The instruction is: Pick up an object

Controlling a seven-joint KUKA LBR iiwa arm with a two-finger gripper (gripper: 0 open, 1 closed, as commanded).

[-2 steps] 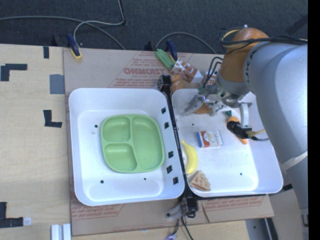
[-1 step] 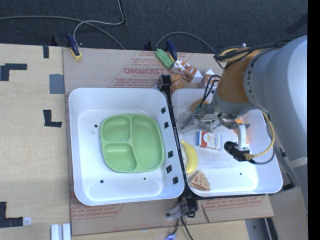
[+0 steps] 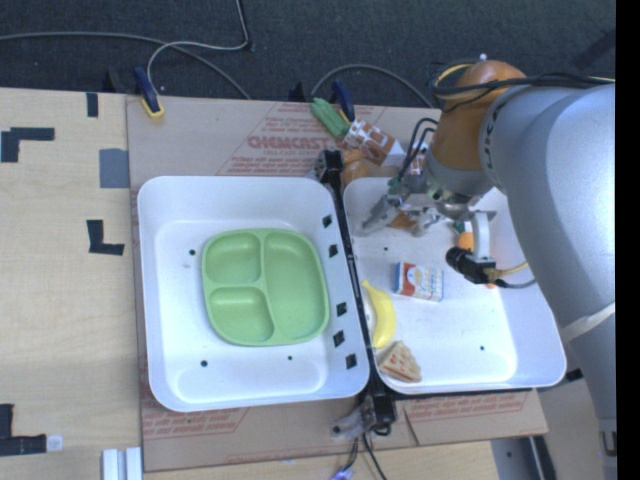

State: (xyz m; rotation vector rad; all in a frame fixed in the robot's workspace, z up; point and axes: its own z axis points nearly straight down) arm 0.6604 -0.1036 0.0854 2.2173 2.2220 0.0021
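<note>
Left bin (image 3: 160, 268): holds a light green plate (image 3: 265, 286) with three compartments, lying flat at the middle, nothing on it.
Right bin (image 3: 520, 348): holds a carton (image 3: 417, 281), a banana (image 3: 380, 314), a sandwich (image 3: 401, 362) and a brown item under the tool.
Carton: small, white with blue and red print, lying flat near the bin's middle, long axis running left to right, slightly tilted; apart from the other things.
Banana: yellow, against the bin's left wall, long axis along that wall, curved with its ends toward the wall.
Sandwich: tan triangular wedge at the near left corner, just beside the banana's near end, point toward the near edge.
Brown item: at the far edge beneath the tool, too hidden to name.
Tool (image 3: 405, 211): low over the far left part of the right bin; open or closed cannot be told.
Arm (image 3: 540, 168): grey, orange band (image 3: 470, 118) above the wrist, over the table's right side.
Table (image 3: 60, 248): snack packets (image 3: 350, 133) on cardboard beyond the bins' far edge.
</note>
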